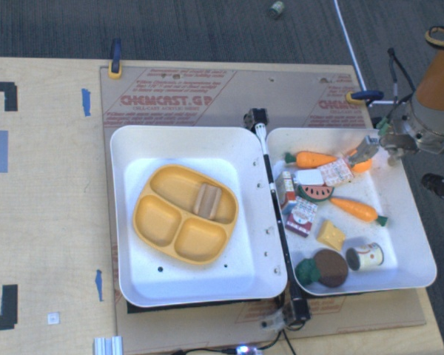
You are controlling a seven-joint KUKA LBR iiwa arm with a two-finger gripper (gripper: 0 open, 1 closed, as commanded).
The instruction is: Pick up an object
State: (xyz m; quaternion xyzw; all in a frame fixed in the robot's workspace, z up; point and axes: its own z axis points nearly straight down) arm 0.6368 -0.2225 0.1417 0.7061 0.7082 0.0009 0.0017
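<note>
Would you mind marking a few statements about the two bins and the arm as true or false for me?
1. The yellow divided plate lies in the left bin. True.
2. The tan block rests in the plate's upper right compartment. True.
3. Both carrots lie in the left bin. False: the upper carrot and the lower carrot both lie in the right bin.
4. The watermelon slice sits on the yellow plate. False: it lies in the right bin, between the two carrots.
5. The gripper is over the upper part of the right bin. True.
6. The small white can stands upright. False: it lies on its side near the brown round piece.
</note>
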